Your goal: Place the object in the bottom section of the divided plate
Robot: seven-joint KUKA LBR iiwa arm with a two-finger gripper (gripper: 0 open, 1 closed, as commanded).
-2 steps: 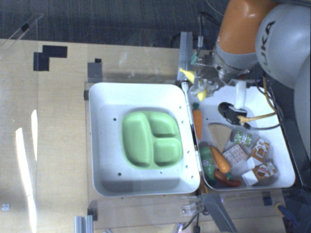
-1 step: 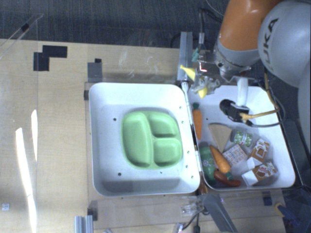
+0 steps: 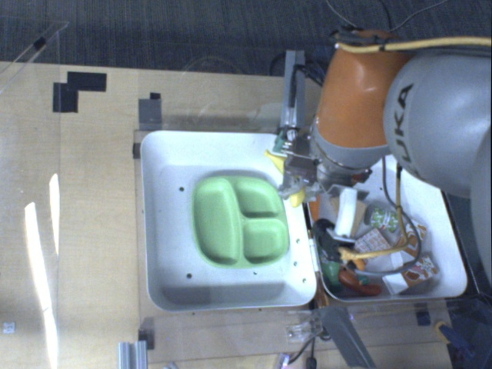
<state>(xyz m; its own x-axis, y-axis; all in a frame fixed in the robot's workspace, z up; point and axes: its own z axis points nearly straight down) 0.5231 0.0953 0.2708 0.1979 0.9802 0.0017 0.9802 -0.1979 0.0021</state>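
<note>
Two white bins on the bench, the green divided plate in the left one, the arm above the border between them.

The left bin (image 3: 161, 283) holds a green divided plate (image 3: 240, 220) with one long section on its left side and two smaller sections on its right side; all three sections look bare. The right bin (image 3: 453, 271) holds a heap of small mixed things (image 3: 369, 256), packets and some red, green and yellow pieces, too jumbled to name one by one. The gripper (image 3: 294, 177) hangs over the upper right part of the left bin, near the plate's corner. Something small and yellow (image 3: 277, 158) shows just beside it, but I cannot tell if the gripper grips it, and I cannot tell which thing is the task's object.
</note>
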